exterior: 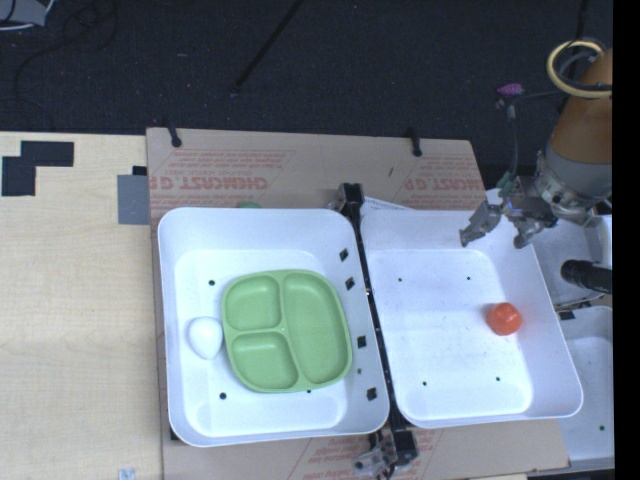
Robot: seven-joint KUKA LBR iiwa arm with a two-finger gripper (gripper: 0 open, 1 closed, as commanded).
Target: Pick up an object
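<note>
Two shallow white plastic bins sit side by side on a brown cardboard sheet (300,173) laid over the pale wooden table (70,298); the cardboard bears red printing, seen upside down and mirrored, of which no word can be read with certainty. The left bin (185,243) holds a light green three-compartment plastic tray (287,330) and, touching the tray's left edge, a small white egg-shaped object (205,337). The right bin (450,388) holds a small round orange-red ball (505,318), lying near the bin's right wall and apart from everything else. The grey arm with its orange band (583,128) enters from the right; its two-finger claw (497,225) hovers over the upper right corner of the right bin, fingers spread apart with nothing between them, well above the ball.
</note>
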